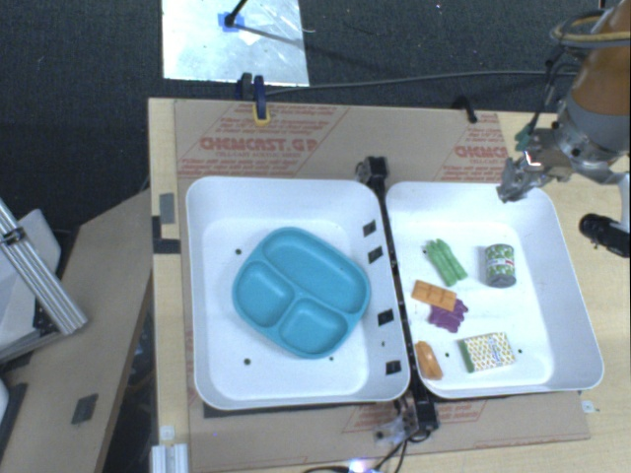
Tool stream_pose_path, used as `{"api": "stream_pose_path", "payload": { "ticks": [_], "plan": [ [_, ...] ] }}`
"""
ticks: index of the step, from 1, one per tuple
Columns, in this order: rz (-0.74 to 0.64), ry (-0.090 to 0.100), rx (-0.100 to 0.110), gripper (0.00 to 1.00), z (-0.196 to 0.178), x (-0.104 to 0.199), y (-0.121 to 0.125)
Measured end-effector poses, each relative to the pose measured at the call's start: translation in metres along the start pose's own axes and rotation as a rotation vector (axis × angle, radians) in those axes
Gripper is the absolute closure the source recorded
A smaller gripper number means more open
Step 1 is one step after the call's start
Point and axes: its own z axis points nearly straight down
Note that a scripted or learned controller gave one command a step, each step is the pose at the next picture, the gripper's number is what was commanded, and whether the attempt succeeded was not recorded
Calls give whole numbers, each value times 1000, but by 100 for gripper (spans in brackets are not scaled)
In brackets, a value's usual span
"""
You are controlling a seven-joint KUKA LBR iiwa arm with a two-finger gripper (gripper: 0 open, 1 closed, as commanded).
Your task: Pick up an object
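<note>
- Nearest the camera, at the front edge of the right bin (567, 264), an orange piece (428, 359) and a patterned box (488, 351) are seen lying flat, near each other but apart.
- Just behind them, a purple piece (447, 313) is seen touching or nearly touching an orange-brown block (432, 293); contact cannot be settled.
- Further back, a green bundle (445, 261) lies at a slant, and a small green-labelled can (499, 265) lies on its side, well apart from the bundle.
- In the left bin (212, 264), a blue divided plate (300, 291) is seen; it is not an obvious pick target.
- Farthest back, the gripper (517, 177) is held above the right bin's back right corner, well apart from every object.
- Nothing is seen between the fingers; how far they are parted cannot be told, as the tips are too small and blurred.
- Step judged: approach, pick not yet begun; no object lifted.
- Next move judged: a target has to be chosen, the gripper carried forward and left over it, then lowered with fingers spread. The can, standing clear of its neighbours, looks easiest; the touching purple and orange-brown pair could be nudged together.
</note>
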Motion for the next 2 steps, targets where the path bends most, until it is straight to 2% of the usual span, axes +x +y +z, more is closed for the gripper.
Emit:
{"api": "stream_pose_path", "payload": {
  "ticks": [1,2],
  "plan": [
    [-3,2,6,100,7,54,0],
    [-4,3,5,100,26,101,16]
  ]
}}
